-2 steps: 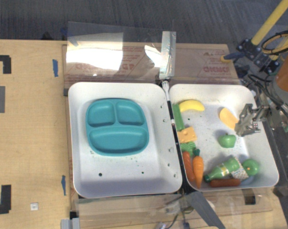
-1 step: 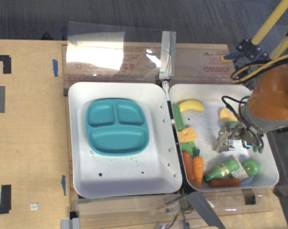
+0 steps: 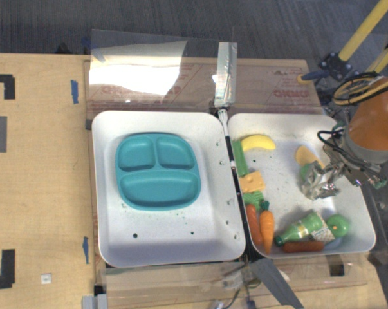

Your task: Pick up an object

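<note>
**Gripper low in the toy bin**

Cardboard-topped bench bears two white bins; the left bin (image 3: 107, 237) carries a teal divided plate (image 3: 158, 171). From the camera view, the right bin (image 3: 280, 124) gathers the toys: banana (image 3: 258, 143) toward its far wall, carrots (image 3: 260, 226) and a green bottle (image 3: 306, 228) toward its near wall. The gripper (image 3: 319, 182) hangs mid-bin, likely lowered for a grasp; whether its jaws are open or closed, I cannot tell.

Reddish printed lettering is seen on the clear sheet (image 3: 271, 85) behind the bins, but no word can be read.
</note>
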Robot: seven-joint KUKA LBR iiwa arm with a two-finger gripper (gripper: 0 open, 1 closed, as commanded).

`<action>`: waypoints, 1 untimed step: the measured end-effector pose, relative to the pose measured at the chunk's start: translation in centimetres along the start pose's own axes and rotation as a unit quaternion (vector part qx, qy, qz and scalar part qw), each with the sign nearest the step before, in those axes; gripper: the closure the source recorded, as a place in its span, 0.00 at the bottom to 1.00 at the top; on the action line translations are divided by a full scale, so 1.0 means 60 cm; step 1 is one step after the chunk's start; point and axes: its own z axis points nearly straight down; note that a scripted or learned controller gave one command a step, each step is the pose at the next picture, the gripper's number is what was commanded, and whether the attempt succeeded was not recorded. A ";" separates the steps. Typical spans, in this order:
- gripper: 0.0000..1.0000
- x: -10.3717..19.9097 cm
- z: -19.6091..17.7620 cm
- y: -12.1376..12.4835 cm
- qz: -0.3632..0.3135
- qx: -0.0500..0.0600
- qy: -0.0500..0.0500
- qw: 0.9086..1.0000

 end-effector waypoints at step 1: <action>0.00 -0.050 0.000 0.052 -0.023 -0.001 0.000 1.000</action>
